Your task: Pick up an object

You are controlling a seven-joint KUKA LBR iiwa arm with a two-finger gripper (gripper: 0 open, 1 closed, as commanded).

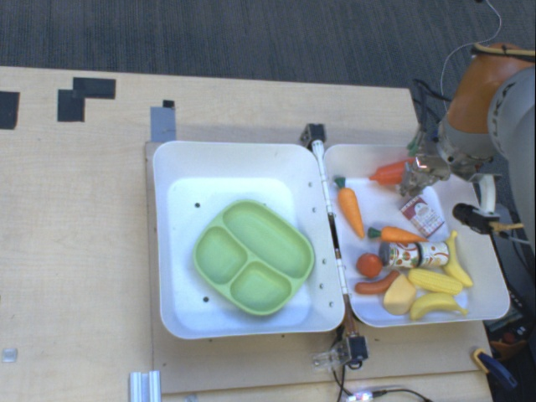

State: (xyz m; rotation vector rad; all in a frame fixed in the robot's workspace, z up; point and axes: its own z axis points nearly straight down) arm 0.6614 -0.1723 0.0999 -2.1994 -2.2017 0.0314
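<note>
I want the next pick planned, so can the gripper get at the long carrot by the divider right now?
Probably yes. The carrot lies alone on bare bin floor with nothing on top of it, and the gripper hangs over the same right bin. The divider close beside it could crowd a grasp.

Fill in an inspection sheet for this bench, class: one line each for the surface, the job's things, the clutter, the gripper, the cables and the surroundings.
Surface: pale wooden bench bearing two white bins side by side.
Job's things: right bin holds toy food: a carrot, a tomato, a bottle, bananas and a small packet.
Clutter: green divided plate in the left bin; dark patches on the bench's far left.
Gripper: gripper low over the right bin's far edge, near an orange-red piece.
Cables: thin wires at the near edge.
Surroundings: dark carpet beyond the bench.
</note>
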